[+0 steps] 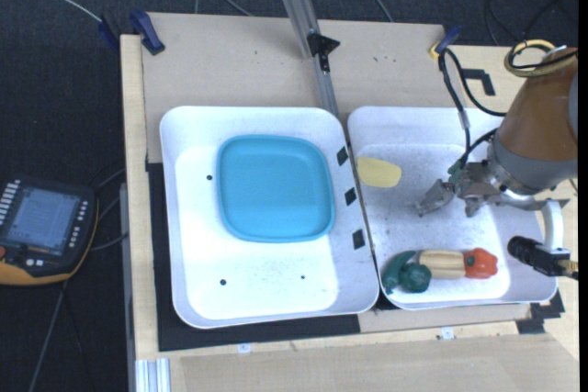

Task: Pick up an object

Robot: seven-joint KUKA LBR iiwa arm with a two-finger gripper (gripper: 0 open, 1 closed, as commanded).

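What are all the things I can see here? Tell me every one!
Bins: two, white, side by side on the bench.
Plate: one, blue, in the left bin.
Yellow piece: one, pale yellow, top left of the right bin.
Green toy: one, dark green, front of the right bin.
Stick: one, tan, next to the green toy.
Red toy: one, red, at the stick's right end.
Handheld screen: one, grey and orange, on the floor at left.
Clamps: two, blue, at the bench's back corners.
Gripper: one, grey, fingers spread apart over the right bin.
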